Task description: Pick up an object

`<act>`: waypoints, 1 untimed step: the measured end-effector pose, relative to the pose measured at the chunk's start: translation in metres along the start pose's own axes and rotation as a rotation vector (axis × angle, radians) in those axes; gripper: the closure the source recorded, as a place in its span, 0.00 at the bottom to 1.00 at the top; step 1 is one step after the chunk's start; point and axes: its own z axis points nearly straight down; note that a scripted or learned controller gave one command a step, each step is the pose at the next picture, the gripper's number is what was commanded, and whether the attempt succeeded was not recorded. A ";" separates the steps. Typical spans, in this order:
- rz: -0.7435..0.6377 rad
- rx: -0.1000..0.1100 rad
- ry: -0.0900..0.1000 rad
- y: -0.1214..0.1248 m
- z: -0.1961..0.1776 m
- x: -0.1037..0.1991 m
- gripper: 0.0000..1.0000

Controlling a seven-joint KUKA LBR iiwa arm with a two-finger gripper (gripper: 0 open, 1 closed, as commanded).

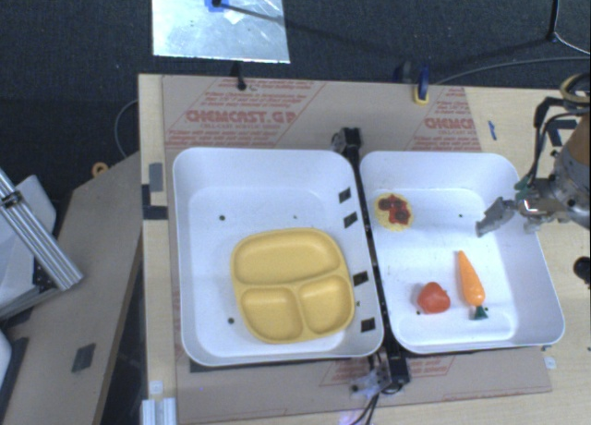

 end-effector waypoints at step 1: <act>-0.004 -0.012 -0.003 0.003 -0.007 0.001 0.00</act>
